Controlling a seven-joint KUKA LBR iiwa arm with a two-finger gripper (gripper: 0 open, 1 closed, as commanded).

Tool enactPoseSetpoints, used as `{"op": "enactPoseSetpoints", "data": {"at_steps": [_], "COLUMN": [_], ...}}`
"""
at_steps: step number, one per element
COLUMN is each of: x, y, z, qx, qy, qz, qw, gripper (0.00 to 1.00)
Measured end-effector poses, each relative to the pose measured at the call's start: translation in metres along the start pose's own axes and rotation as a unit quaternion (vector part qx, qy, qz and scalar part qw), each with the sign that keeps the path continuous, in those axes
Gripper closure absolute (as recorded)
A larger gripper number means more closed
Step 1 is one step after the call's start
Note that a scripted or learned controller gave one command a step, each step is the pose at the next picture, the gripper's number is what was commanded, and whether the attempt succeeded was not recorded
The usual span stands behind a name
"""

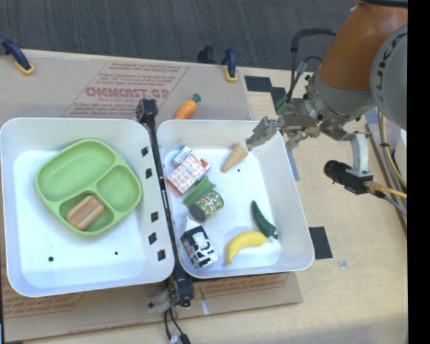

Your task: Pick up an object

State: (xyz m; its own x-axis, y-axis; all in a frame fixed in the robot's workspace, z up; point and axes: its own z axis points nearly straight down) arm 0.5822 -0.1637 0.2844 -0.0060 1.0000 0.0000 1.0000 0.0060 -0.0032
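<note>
Wedge (tan) points up-right toward claw; whether claw is apart, cannot tell.

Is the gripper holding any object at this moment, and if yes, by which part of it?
Nothing is held. The gripper hangs over the right bin's upper right corner, apart from the wedge-shaped piece just below it.

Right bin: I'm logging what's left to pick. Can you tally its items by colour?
Yellow: 1, banana
Green: 2, pepper and can
Red and white: 1, carton
Black and white: 1, box
Tan: 1, wedge
Total: 6
</note>
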Motion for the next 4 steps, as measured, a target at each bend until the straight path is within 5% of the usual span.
{"op": "enactPoseSetpoints", "data": {"at_steps": [1, 2, 3, 4], "x": [0.016, -0.047, -0.047, -0.047], "y": [-0.059, -0.042, -0.042, -0.087], "z": [0.097, 0.193, 0.182, 0.111], "qx": [0.001, -0.001, 0.0, -0.001], "qy": [0.0, 0.0, -0.001, 0.0], "qz": [0.0, -0.001, -0.004, 0.001], "qw": [1.0, 1.0, 1.0, 1.0], "gripper": [0.0, 0.0, 1.0, 1.0]}}
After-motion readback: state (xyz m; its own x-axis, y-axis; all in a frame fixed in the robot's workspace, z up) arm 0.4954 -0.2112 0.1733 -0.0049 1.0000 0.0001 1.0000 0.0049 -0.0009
